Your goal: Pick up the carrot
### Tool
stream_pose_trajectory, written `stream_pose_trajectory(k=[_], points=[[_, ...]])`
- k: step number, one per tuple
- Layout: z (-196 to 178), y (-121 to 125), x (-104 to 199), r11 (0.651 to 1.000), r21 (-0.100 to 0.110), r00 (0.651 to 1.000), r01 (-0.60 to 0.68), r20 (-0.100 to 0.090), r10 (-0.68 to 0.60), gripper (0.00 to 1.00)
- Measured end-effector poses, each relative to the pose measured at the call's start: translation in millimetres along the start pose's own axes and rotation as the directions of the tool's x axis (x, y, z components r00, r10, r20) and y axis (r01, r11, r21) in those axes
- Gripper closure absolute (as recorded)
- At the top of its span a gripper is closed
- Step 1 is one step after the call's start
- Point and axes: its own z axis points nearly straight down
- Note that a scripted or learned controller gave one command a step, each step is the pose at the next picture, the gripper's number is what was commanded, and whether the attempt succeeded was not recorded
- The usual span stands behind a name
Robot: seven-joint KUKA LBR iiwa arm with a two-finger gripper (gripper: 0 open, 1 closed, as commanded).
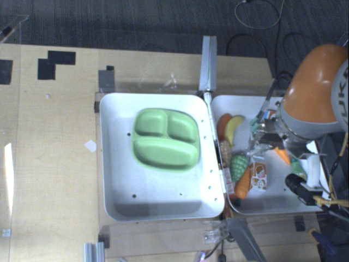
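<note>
While tool [262,138] hovers, state unclear: two bins, one green tray [166,138], one carrot [244,181].

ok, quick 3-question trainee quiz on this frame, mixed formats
1. True or false: the green tray lies in the left bin.
2. The carrot lies: A) on the green tray B) in the right bin, beside the small carton C) on the bench outside the bins.
3. Fill in: the gripper hovers over the ___ bin.

Key: 1 true; 2 B; 3 right.
</note>
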Motion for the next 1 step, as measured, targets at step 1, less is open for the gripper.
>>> stream_pose_trajectory(k=[1], points=[[4.4,-7.8,117.0,0.999,0.005,0.999,0.043,-0.002,-0.043,1.00]])
